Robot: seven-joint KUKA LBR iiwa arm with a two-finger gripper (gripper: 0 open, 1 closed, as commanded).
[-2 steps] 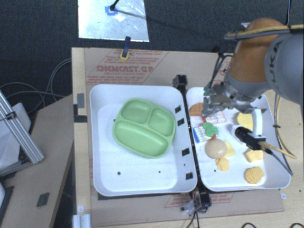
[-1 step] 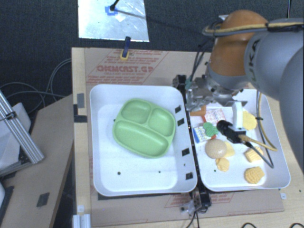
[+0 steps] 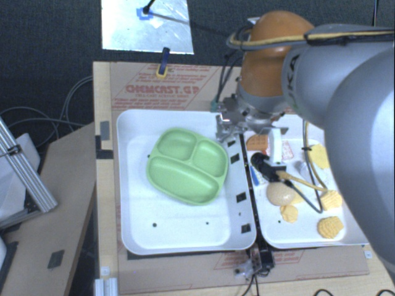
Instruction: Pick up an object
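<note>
The gripper [image 3: 226, 127] hangs below the orange-banded wrist, over the far end of the wall between the two bins. A green divided plate [image 3: 187, 164] lies in the left bin [image 3: 136, 227]. Toy food is scattered in the right bin [image 3: 302, 239]: an orange-brown piece [image 3: 256, 142], a white and red piece [image 3: 275, 147], a pale round piece [image 3: 281, 195], a small orange-yellow piece [image 3: 289, 213], a yellow ridged piece [image 3: 331, 227], a yellow corn-like piece [image 3: 331, 198] and a yellow piece [image 3: 320, 156]. I see nothing held.
The grey arm covers the right bin's far right side. A cardboard sheet [image 3: 166, 88] lies under the bins, with a shiny plate [image 3: 147, 17] beyond it. An aluminium frame [image 3: 24, 171] stands at the left.
</note>
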